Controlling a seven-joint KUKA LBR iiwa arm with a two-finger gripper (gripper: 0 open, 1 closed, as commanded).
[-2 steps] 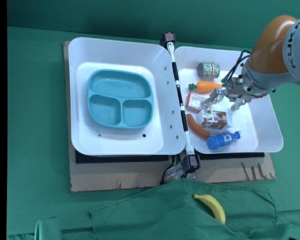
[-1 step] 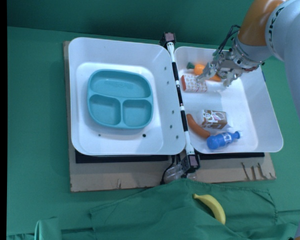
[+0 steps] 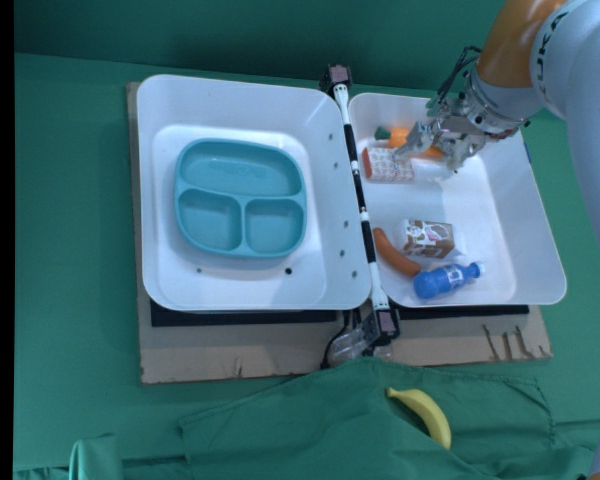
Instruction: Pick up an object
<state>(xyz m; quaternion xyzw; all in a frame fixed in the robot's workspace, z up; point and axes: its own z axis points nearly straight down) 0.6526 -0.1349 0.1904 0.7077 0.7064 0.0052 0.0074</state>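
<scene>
Camera view, looking down at a slant on a green-draped worktop [image 3: 70,268]. Two shallow white bins side by side on a cardboard sheet [image 3: 230,353]: left bin [image 3: 230,103], right bin [image 3: 520,238], split by one thin white divider bar [image 3: 358,198] with black ends. In left bin, one teal three-compartment tray [image 3: 242,196], lying flat near the middle. In right bin, five loose items: one white carton with red end [image 3: 385,165] at upper left, lying on its side; one orange carrot-like piece with green tip [image 3: 392,134] just behind it at the far wall; one brown-and-white small box [image 3: 430,237] near the middle; one orange-red sausage shape [image 3: 395,251] just left of that box, touching or nearly so; one blue bottle with white cap [image 3: 445,279] lying at the near edge. One grey arm with orange band [image 3: 525,13] reaching in from the right. One claw [image 3: 440,146] low over the upper part of right bin, just right of the white carton, above the carrot piece. Fingers blurred against clutter: can't tell whether apart or together, nothing clearly between them. Off the bins, one yellow banana [image 3: 425,411] on folded green cloth at the front.
</scene>
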